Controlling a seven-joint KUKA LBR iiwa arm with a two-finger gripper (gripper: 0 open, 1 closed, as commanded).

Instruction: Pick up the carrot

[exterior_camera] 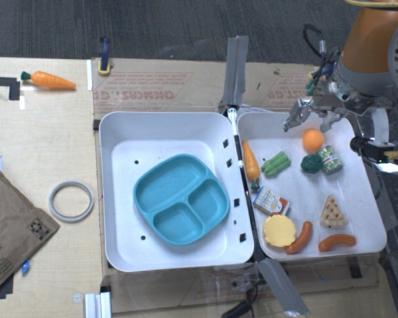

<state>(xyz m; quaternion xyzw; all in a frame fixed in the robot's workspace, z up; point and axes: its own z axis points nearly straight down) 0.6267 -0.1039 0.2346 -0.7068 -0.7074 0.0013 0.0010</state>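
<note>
An orange carrot point(251, 161) lies along the left wall of the right bin point(366, 177), pointing toward the near side. My gripper point(312, 120) hangs over the far part of that bin, to the right of the carrot and well apart from it. Its fingers point(294, 120) are spread open with nothing between them. An orange ball point(312, 140) sits just below the gripper. A second carrot point(49, 80) with a green top rests on the bench at the far left, outside both bins.
The right bin also holds a green pod point(276, 163), broccoli point(311, 164), a green can point(330, 159), a small carton point(270, 202), a yellow disc point(279, 230), a waffle wedge point(331, 212) and two sausages point(336, 242). A blue divided plate point(180, 199) lies in the left bin point(119, 177). A tape ring point(71, 200) sits on the bench.
</note>
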